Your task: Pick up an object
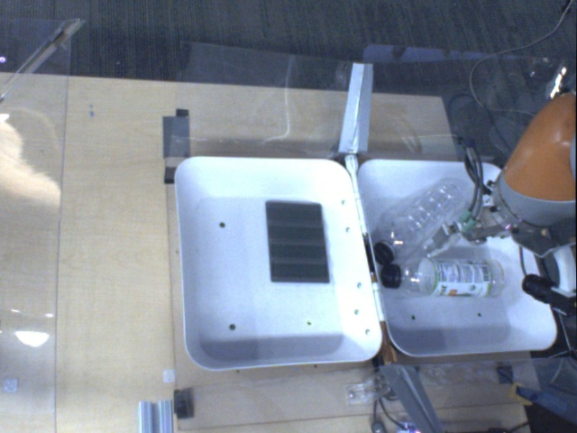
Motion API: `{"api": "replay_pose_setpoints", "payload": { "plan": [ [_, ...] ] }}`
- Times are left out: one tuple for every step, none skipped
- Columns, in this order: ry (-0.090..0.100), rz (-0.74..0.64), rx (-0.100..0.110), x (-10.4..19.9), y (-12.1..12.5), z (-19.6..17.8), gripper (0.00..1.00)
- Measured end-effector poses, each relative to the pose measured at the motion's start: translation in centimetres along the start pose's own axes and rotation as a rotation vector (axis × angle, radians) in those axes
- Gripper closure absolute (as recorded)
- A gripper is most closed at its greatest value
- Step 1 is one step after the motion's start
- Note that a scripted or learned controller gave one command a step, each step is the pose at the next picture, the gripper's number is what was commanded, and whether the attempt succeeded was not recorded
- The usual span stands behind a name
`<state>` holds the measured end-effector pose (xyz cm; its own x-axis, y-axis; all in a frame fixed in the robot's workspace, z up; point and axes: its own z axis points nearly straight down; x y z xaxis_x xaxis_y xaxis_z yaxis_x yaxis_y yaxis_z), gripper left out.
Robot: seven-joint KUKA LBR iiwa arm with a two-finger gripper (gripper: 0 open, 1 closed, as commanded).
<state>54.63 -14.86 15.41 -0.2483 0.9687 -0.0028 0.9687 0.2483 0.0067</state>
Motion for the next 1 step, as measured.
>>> {"api": "replay_pose_setpoints", "payload": {
  "plan": [
    [0.001,-0.122,0.001,-0.9,-4.76,6.05,0.0]
  ]
}}
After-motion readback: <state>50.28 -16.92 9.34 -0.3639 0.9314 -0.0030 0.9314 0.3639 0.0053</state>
